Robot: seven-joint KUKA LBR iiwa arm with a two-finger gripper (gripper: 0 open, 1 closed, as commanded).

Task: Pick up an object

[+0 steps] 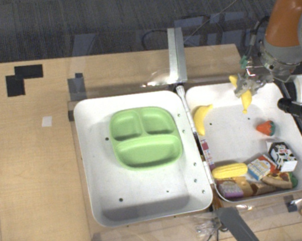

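Observation:
My gripper (249,78) hangs over the back of the right bin (229,139), below the orange-banded wrist at the upper right. A small yellow piece (245,100) sits between its fingers and dangles down toward the bin floor, so the gripper looks shut on it. Loose in the same bin lie a yellow banana (202,118) by the left wall, a red strawberry-like toy (265,127) at the right, and a corn cob (229,171) at the front.
A green divided plate (145,136) lies in the left bin (101,180). Several toy foods and a black-and-white item (281,153) crowd the right bin's front right corner. A metal post (176,52) stands behind the divider between the bins.

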